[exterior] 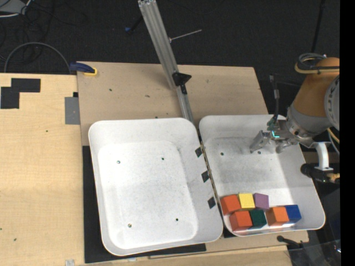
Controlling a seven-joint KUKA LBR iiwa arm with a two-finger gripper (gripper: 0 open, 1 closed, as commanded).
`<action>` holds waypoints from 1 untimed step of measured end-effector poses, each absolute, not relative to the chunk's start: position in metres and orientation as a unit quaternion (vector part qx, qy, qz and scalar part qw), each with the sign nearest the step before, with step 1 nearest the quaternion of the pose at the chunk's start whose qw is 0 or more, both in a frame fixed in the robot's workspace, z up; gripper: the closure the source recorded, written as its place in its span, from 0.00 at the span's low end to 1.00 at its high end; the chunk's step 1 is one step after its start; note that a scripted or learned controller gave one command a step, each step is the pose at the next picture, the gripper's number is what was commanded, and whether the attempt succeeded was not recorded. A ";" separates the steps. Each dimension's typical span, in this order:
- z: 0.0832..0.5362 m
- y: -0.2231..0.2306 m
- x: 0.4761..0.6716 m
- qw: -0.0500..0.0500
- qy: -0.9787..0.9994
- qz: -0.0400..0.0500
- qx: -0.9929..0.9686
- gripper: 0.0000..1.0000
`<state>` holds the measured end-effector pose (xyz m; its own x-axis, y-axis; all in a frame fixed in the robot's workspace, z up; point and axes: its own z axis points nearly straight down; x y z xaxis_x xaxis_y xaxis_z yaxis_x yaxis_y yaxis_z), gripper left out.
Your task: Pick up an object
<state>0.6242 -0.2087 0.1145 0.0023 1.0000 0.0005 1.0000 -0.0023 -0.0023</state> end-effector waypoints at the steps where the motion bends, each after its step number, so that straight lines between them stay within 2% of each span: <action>1: 0.114 -0.209 0.624 0.001 -0.706 0.001 -0.708 0.00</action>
